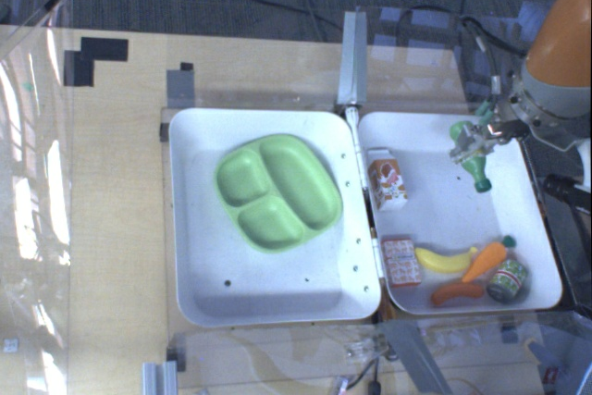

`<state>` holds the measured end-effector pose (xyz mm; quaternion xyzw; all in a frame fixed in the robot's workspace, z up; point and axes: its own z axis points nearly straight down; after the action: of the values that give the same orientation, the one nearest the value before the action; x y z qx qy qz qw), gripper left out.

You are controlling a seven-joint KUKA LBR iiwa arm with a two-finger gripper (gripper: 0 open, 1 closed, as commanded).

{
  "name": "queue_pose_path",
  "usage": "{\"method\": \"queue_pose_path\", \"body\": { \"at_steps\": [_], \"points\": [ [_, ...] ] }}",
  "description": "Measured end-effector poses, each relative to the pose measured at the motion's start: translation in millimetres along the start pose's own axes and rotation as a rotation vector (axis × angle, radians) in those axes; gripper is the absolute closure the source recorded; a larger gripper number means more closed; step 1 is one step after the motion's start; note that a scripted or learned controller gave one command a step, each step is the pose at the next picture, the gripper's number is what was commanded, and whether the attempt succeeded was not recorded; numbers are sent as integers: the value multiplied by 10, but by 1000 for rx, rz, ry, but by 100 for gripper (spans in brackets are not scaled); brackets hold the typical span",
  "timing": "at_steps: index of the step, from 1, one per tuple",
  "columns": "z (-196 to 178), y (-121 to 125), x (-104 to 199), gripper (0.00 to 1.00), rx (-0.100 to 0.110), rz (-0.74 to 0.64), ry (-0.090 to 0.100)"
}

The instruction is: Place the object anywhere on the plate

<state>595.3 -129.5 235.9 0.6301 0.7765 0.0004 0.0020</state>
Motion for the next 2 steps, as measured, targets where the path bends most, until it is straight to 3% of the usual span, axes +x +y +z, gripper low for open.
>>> {"method": "queue_pose_path", "body": {
  "at_steps": [1, 2],
  "points": [
    [374, 272, 741, 100, 3, 23, 3],
    [-720, 247, 504, 100, 1, 237, 0]
  ]
}}
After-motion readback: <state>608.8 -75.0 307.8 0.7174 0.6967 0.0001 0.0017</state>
